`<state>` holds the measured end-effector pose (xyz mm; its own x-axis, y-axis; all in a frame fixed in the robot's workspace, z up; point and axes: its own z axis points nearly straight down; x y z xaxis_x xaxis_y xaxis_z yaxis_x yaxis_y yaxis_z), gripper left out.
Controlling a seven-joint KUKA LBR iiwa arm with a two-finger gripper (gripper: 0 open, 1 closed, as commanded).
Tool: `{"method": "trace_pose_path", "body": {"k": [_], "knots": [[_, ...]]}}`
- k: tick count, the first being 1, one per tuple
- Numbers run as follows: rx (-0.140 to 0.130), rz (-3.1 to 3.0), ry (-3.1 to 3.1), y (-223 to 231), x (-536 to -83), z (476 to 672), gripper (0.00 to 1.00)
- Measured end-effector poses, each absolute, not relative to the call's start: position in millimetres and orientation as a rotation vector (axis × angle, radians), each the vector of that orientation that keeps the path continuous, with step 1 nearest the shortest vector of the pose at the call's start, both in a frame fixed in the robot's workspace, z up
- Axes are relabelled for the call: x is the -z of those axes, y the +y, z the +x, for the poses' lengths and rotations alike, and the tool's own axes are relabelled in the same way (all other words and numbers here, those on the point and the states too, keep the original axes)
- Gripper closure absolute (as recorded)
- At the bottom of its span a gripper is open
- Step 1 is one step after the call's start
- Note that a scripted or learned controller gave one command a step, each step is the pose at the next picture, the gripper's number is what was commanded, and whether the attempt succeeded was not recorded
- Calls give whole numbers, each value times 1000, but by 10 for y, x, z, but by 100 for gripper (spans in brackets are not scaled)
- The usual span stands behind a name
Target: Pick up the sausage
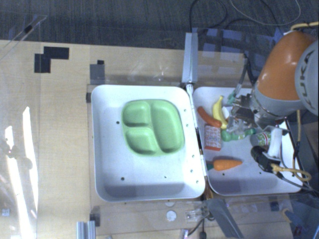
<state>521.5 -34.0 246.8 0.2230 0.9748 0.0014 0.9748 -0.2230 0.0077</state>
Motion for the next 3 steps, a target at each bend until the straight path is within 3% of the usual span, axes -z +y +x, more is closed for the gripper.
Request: {"method": "trace_pose_path", "body": {"k": [1, 2, 3], "knots": [[-5, 2153, 2285, -382, -1844, 4898, 100], [-4, 2275, 2163, -78, -1847, 5662, 100], [-6, 2018, 2404, 158, -1849, 5149, 100]]}}
